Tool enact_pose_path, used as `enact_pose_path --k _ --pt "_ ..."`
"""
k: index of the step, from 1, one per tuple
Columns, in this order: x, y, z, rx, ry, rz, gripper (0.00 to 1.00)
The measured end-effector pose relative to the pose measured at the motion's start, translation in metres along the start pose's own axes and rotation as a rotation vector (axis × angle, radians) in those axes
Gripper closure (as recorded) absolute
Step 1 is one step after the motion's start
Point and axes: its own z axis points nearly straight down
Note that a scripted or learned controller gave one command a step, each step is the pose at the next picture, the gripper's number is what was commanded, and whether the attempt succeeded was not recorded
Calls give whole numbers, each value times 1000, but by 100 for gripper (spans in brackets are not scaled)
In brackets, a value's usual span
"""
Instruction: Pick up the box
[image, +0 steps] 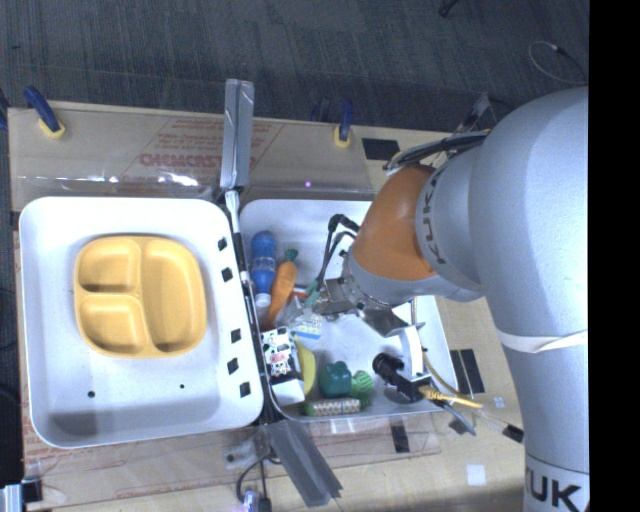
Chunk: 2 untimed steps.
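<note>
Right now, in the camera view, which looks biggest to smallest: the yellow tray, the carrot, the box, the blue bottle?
1. Yellow tray, biggest by far.
2. Blue bottle and carrot look about alike, so no ranking.
3. Box, a bit smaller.

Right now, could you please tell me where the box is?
The box lies in the right bin, against its left wall near the front, below the carrot.

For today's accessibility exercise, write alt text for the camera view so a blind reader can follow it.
A grey robot arm with an orange band reaches from the right over the right white bin, which holds a small cow-patterned box, a blue bottle, a carrot and other small items. The left bin holds a yellow divided plate.
</note>
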Motion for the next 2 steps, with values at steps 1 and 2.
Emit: enact_pose_path --k 1,2 --pt "0 0 -9 2 -1 -6 100" --pt "66 11 -127 -4 2 -60 100"
